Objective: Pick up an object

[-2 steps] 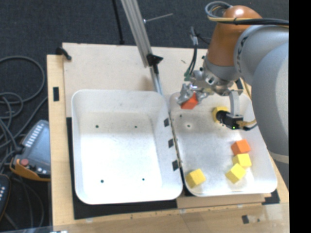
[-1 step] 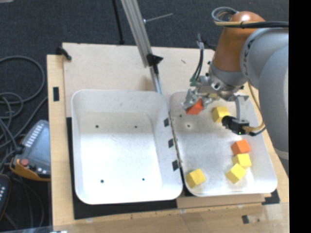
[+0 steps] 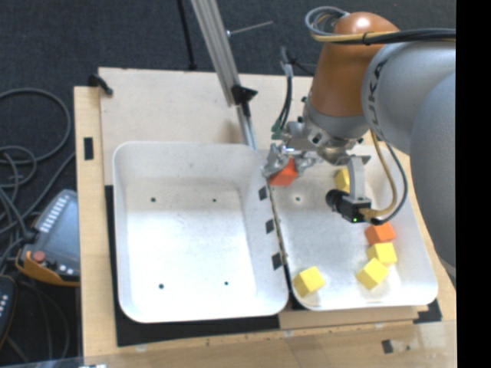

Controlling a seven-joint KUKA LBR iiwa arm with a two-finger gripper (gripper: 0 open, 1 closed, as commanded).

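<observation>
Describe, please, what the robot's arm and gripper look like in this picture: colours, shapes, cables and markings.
The arm is a thick, rounded grey casing with dark lettering on its side, and a glossy orange band sits above the wrist. Below that comes a metallic grey flange and a small silvery gripper. Cables in black and tan loop down beside the wrist to a small black unit.

- Part of a brand name in dark letters on the grey arm (image 3: pixel 406 90), just right of the orange band (image 3: pixel 341 67); reads as "KUKA", cut short by the curve of the casing.
- Rows of keys on the handheld pendant (image 3: pixel 54 236) at the far left, too small to read.
- No other legible text, numbers or labels anywhere.
</observation>
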